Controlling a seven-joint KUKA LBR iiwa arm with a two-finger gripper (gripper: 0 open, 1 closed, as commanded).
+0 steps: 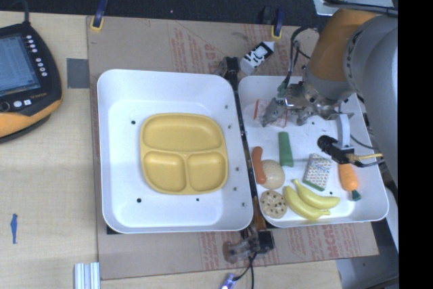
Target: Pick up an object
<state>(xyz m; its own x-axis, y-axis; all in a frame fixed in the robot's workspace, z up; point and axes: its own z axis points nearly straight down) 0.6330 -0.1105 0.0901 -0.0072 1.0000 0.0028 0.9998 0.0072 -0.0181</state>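
While the arm hangs over the right-hand bin, the stock reads as follows from the near rim back: bananas lying slantwise, a round cookie, a pale potato-like lump, an orange sausage, a speckled sponge block, a carrot. Next back, a green stick, long axis running near to far. Farthest, the gripper, poised just beyond the stick's far end, nothing seen between its fingers; whether they are spread or closed cannot be told. Likeliest candidate: the green stick, just nearward of the gripper. Left-hand bin: one yellow divided tray.
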